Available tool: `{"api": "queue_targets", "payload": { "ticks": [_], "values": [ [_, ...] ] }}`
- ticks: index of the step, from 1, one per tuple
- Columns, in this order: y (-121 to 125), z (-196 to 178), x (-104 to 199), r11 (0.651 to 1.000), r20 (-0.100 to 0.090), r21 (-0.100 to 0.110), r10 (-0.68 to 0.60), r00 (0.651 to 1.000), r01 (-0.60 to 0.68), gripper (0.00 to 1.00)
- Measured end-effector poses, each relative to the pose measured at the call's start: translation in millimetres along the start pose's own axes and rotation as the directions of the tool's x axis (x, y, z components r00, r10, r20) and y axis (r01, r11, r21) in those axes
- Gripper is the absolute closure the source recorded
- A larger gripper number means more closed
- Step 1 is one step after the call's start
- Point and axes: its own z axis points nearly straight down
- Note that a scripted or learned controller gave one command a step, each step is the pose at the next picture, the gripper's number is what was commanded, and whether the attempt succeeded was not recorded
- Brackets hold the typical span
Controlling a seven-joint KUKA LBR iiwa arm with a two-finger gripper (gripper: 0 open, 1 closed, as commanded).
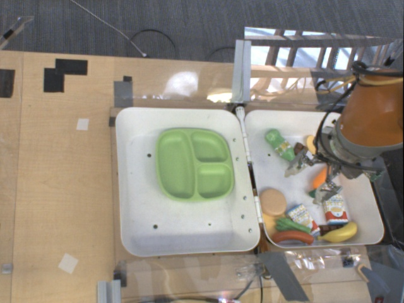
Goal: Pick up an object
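Observation:
My gripper (314,179) hangs over the middle of the right bin (374,202), open, with its two fingers spread wide. One fingertip (297,166) points left toward a green bottle (276,141); the other is low near a red and white carton (336,211). A small orange piece (320,177) shows between the fingers, and neither of them presses on it. Along the bin's front lie a tan round bun (273,201), a small blue carton (301,213), a green vegetable (292,223), a red sausage (291,237) and a banana (341,233).
The left bin (136,232) holds a green divided plate (194,164). The arm's orange band (372,115) covers the right bin's far right corner. A yellow item (310,144) peeks out beside the wrist. A metal rail (240,74) stands behind the bins.

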Motion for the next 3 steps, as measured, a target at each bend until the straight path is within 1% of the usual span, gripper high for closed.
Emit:
{"api": "queue_targets", "payload": {
  "ticks": [1,2,3],
  "values": [
    [-57,59,57,0.999,0.006,0.007,0.045,0.999,-0.045,0.00],
    [-9,63,33,1.000,0.007,0.006,0.017,1.000,-0.017,0.00],
    [-46,67,-75,0.979,0.004,-0.001,0.204,0.979,-0.204,0.00]
  ]
}}
